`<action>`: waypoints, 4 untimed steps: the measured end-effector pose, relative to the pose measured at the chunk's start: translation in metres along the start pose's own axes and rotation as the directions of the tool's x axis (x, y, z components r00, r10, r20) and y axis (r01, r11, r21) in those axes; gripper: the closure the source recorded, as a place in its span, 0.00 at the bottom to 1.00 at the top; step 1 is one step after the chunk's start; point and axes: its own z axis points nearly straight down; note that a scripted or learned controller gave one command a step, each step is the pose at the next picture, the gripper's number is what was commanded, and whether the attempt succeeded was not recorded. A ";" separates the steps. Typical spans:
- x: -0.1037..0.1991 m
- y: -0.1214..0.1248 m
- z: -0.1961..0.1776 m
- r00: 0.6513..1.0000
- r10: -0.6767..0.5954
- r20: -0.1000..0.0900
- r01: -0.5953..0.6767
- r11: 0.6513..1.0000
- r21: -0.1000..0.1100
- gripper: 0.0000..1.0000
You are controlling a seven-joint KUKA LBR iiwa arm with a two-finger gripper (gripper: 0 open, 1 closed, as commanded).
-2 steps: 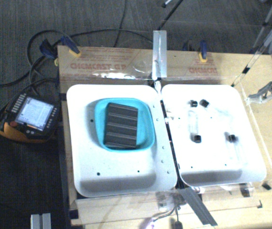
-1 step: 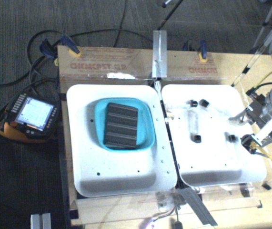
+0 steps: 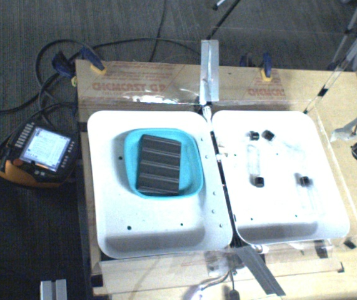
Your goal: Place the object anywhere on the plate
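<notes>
Object on plate; placement looks complete.
Dark ribbed block [image 3: 159,164] lies flat at the centre of the teal plate [image 3: 194,167] in the left bin [image 3: 103,217], long axis running 12 to 6 o'clock. By my reading, nothing is left to do. Pincer state: cannot tell. Small black pieces [image 3: 258,181] sit in the right bin [image 3: 328,217]. Red lettering on the cardboard strip [image 3: 134,87] at 12 o'clock is too blurred to read, as is the pendant screen [image 3: 44,149] at 9 o'clock.

Single fixed camera above bench [image 3: 165,89]; slanted downward; both bins [image 3: 106,167] framed.
</notes>
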 end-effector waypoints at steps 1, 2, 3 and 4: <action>0.008 -0.016 0.101 0.964 0.267 0.002 -0.267 0.964 0.003 0.00; 0.044 -0.082 0.156 0.956 0.293 0.003 -0.293 0.956 0.005 0.00; 0.007 0.004 0.133 0.980 0.200 0.001 -0.200 0.980 0.002 0.00; 0.000 0.000 -0.039 0.976 0.219 0.000 -0.219 0.976 0.000 0.00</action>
